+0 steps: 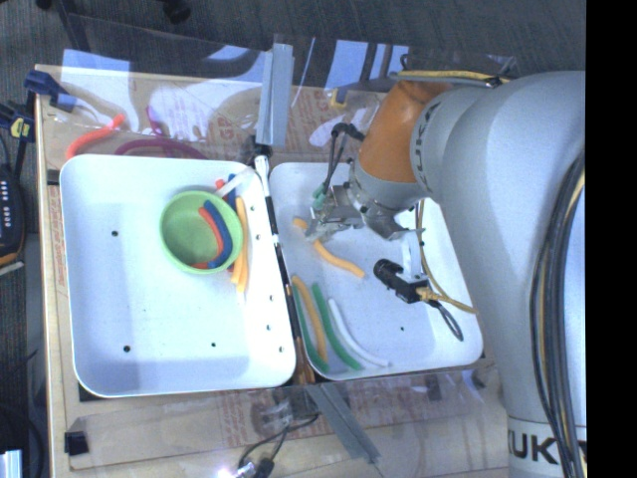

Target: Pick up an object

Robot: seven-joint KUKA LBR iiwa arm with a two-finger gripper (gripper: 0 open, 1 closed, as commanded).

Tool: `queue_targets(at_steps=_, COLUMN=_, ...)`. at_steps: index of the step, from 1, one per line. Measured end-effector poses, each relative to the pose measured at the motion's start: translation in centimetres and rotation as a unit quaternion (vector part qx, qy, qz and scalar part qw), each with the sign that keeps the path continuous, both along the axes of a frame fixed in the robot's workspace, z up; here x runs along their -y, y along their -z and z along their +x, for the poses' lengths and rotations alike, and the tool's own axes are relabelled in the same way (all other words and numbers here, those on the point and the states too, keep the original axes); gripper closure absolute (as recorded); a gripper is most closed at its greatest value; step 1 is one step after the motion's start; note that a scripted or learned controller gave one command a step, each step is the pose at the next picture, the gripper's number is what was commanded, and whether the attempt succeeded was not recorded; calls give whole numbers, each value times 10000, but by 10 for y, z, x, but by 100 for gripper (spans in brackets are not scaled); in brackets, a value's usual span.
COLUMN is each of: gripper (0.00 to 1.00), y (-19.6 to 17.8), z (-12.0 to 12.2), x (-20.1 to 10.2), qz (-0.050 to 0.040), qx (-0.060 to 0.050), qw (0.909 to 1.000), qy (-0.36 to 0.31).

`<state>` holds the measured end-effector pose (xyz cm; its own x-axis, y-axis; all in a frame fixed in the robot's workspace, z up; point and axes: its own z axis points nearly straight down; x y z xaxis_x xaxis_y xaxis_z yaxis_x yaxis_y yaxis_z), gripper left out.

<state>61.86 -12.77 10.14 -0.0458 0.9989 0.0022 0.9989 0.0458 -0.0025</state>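
My gripper [320, 224] is low over the upper left part of the right bin [438, 342]. A small orange piece [300, 224] lies right by its tip, and whether they touch is unclear. A longer orange curved piece [339, 261] lies on the bin floor just below the gripper. Along the bin's lower left lie a yellow-orange strip [308, 310], green strips [329, 329] and a white strip [354, 339]. A small teal thing [320, 198] shows beside the gripper body.
The left bin [129, 337] holds a green bowl [202, 231] with a red and a blue curved piece inside, and an orange stick [240, 252] against its right wall. The arm's grey body [518, 217] covers the right side of the bench.
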Motion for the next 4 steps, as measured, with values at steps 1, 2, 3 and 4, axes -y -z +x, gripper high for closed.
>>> queue_targets(at_steps=1, gripper=0, y=0, z=0, x=0, qz=0, qx=0, qw=10000, qy=-2)
queue_targets(at_steps=2, gripper=100, y=-10, z=0, x=0, qz=6, qx=4, qw=10000, qy=-10)
queue_targets(at_steps=3, gripper=0, y=-10, z=0, x=0, qz=6, qx=2, qw=10000, qy=-12)
queue_targets(at_steps=4, gripper=0, y=6, z=-35, x=4, qz=-9, qx=59, qw=9995, qy=-297)
